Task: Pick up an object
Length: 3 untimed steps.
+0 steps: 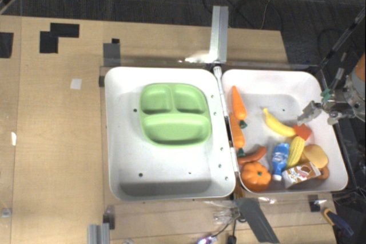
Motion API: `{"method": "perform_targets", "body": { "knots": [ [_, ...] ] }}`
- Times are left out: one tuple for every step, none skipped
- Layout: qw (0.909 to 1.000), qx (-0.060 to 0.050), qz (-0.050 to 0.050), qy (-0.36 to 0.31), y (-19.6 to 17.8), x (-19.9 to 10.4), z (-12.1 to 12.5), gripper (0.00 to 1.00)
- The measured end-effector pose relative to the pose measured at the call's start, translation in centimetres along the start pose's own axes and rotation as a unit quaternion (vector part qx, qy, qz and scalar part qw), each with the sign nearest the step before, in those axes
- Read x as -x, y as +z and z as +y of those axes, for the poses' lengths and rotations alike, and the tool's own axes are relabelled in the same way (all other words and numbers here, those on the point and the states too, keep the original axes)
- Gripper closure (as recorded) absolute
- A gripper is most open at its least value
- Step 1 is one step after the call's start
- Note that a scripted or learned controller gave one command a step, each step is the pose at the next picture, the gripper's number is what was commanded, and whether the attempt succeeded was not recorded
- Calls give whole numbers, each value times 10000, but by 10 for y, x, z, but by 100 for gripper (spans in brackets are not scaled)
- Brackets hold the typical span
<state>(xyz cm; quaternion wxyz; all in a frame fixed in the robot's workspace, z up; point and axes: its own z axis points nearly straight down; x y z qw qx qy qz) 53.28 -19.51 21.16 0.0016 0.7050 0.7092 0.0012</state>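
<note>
Right bin (286, 80), lower right of frame: toy banana (278, 123), two carrots (238, 103), corn cob (295, 149), pumpkin (255, 176), carton (299, 175). Gripper (309, 114) hangs at right edge above the bin's right side, near the banana; finger state cannot be told. Left bin (123, 123) holds a green divided tray (174, 113).

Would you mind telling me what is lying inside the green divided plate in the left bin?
The green divided plate shows three bare compartments, nothing lying in them. The bin floor under the plate is covered, so that stays unseen.
</note>
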Motion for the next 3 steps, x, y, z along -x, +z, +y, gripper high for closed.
{"method": "perform_targets", "body": {
  "knots": [
    [9985, -4, 4, -545, 112, -76, 41, 0],
    [9985, 27, 2, -545, 100, -76, 43, 100],
    [9984, 16, 2, -573, -13, -147, 106, 100]
  ]
}}
